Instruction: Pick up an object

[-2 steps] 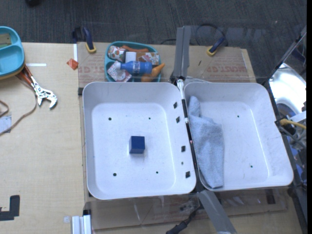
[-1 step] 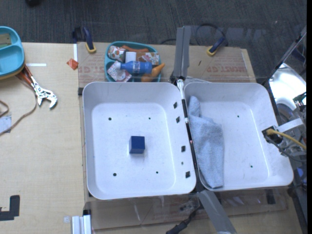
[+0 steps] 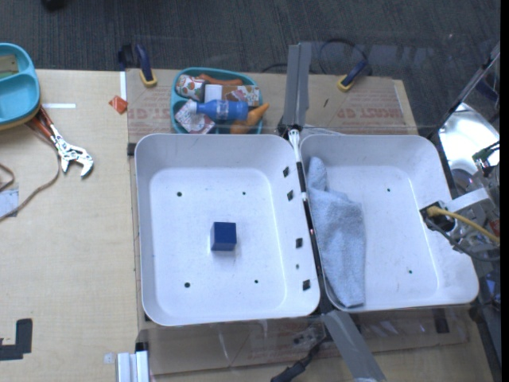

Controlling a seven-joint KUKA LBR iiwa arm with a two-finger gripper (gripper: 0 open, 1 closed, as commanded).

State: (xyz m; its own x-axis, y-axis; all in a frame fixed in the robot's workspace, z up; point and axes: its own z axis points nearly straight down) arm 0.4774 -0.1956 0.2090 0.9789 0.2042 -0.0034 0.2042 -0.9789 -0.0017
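Observation:
A small dark blue cube (image 3: pixel 224 235) lies flat near the middle of the left white bin (image 3: pixel 159 293), apart from its walls. A crumpled grey-blue cloth (image 3: pixel 339 241) lies along the left side of the right white bin (image 3: pixel 413 285), running from its back left corner down to its front rim.
A teal bowl (image 3: pixel 216 102) with several small items stands behind the left bin. A wrench (image 3: pixel 70 156) and a teal tray (image 3: pixel 16 82) lie on the wooden bench at the left. A black fitting with a yellow cable (image 3: pixel 449 217) overhangs the right bin's right rim.

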